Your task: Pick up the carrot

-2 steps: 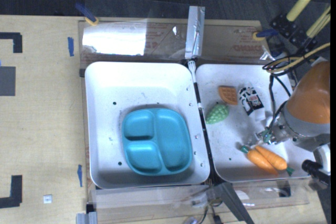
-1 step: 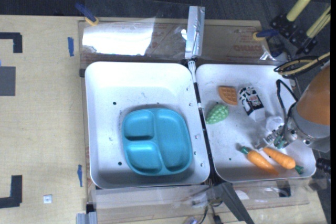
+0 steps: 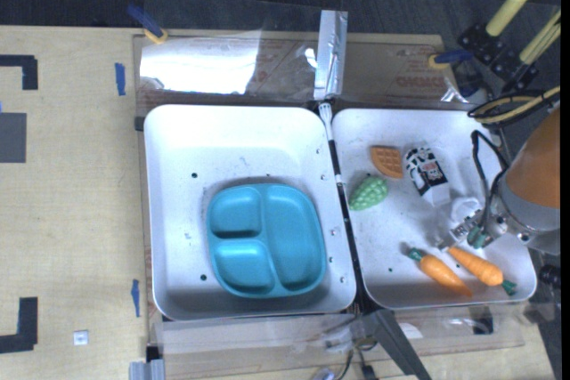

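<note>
- Jaws: the gripper (image 3: 469, 232) sits low in the right bin (image 3: 392, 280), too blurred and small to tell how far it is open; nothing shows between its tips
- Left bin (image 3: 169, 191) holds a blue divided plate (image 3: 265, 238)
- Right bin: 2 carrots, carrot (image 3: 438, 269) and a second carrot (image 3: 479, 267), lie on the floor just below the gripper, so no lift seems done; grasp and raise remain
- The arm's wrist is cut off at the right edge
</note>
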### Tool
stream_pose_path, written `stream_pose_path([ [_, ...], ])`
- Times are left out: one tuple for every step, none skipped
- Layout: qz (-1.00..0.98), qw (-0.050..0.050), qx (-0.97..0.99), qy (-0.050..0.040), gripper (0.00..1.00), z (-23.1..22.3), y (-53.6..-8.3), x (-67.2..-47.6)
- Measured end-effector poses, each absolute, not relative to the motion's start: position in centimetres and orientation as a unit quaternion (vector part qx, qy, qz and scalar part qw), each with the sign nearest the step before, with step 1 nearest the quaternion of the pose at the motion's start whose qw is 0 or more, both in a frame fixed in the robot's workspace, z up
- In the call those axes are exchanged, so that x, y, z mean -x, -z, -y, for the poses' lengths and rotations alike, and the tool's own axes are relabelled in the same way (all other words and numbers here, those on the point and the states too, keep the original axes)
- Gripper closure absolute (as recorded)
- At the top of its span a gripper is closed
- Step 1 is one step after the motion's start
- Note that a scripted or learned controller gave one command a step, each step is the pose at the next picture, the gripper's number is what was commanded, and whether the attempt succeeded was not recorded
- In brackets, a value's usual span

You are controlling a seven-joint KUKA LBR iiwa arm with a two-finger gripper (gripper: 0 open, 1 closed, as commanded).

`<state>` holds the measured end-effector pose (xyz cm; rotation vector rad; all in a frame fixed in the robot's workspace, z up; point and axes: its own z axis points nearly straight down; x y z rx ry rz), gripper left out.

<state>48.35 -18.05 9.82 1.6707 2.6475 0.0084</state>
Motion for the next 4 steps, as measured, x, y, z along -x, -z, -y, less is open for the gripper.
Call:
stream_pose_path([
  [-0.826,0.004,-0.564,-0.0024,1.00,11.2,-21.6,-48.2],
  [-0.968,0.003,-0.250,-0.0005,1.00,7.2,-22.3,-50.9],
  [-0.913,0.004,-0.407,-0.0002,1.00,12.5,-24.6,-55.5],
  [-0.914,0.003,-0.406,-0.0003,0.00,12.4,-24.6,-55.5],
])
